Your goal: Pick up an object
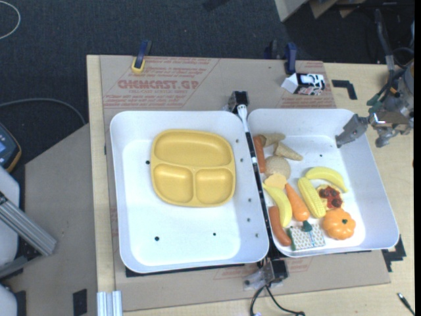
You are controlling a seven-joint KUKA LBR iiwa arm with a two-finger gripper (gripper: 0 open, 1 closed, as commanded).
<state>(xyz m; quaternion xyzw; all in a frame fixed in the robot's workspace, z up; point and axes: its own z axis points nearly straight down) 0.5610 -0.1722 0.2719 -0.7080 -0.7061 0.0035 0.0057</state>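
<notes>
Toy foods lie heaped in the right bin (368, 170). Among them are a yellow banana (325, 174), a corn cob (310, 197), an orange carrot (297, 203), an orange pumpkin (339, 224), a red berry piece (331, 195), a pale bulb (276, 166) and a small checked packet (307, 237). My gripper (360, 129) hangs over the right bin's far right corner, up and to the right of the heap. It is apart from every item and holds nothing that I can see.
A yellow three-section plate (194, 166) rests in the left bin (131, 216). A black hinge strip (250, 157) runs between the bins. A small black-and-white tag (304, 83) lies on the board behind the right bin.
</notes>
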